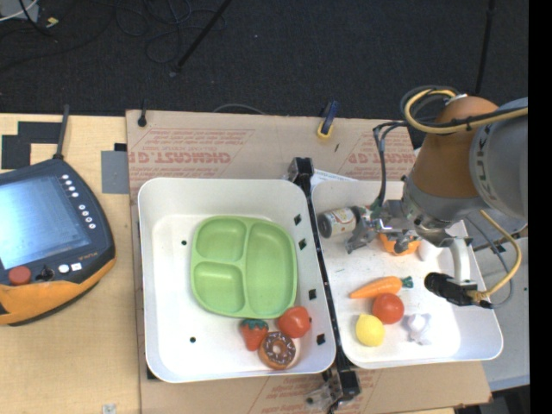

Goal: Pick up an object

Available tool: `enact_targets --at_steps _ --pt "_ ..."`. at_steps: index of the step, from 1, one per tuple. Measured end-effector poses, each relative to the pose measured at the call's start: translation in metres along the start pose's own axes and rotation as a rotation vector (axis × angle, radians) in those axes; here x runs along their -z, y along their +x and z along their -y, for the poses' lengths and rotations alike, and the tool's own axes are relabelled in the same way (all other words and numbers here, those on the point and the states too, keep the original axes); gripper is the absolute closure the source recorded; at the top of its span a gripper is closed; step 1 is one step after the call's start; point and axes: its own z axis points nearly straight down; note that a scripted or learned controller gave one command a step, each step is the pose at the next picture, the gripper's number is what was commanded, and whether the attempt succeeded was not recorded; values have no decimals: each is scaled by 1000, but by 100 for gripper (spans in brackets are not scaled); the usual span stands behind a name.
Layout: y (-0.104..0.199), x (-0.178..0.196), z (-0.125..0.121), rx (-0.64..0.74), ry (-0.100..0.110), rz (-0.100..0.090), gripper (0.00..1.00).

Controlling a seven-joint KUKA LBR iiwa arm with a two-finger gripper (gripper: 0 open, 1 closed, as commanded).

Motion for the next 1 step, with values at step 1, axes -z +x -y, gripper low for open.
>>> enact_targets --at_steps 1 --pt "3 -54 1 -1 0 0 0"
